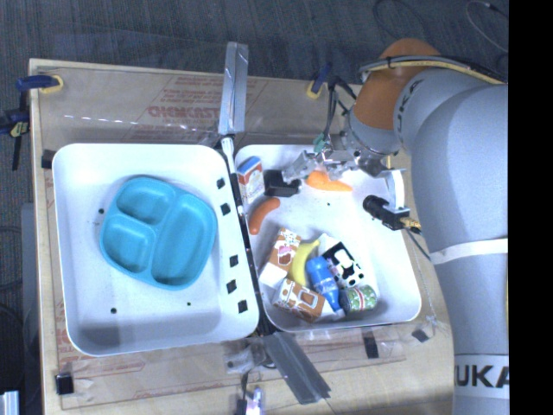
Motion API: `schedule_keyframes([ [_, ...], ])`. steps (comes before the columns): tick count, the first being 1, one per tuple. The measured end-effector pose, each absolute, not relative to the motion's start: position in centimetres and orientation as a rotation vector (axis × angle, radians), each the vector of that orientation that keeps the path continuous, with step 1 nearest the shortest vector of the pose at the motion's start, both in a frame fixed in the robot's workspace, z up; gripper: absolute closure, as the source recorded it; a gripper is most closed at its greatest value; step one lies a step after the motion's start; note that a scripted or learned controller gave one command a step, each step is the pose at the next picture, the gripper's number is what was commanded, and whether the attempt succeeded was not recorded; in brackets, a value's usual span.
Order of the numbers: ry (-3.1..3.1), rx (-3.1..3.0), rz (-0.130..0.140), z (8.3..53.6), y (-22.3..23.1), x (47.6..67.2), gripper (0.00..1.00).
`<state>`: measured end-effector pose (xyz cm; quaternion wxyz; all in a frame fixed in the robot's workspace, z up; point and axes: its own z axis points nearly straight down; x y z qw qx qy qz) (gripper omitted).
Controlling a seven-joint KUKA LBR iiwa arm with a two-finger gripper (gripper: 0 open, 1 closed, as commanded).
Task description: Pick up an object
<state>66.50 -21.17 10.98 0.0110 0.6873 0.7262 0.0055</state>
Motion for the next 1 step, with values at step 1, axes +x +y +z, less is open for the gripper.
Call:
schedule_keyframes([
  [1,2.265,2.133,0.018,12.34,-21.20,66.72,1.00],
])
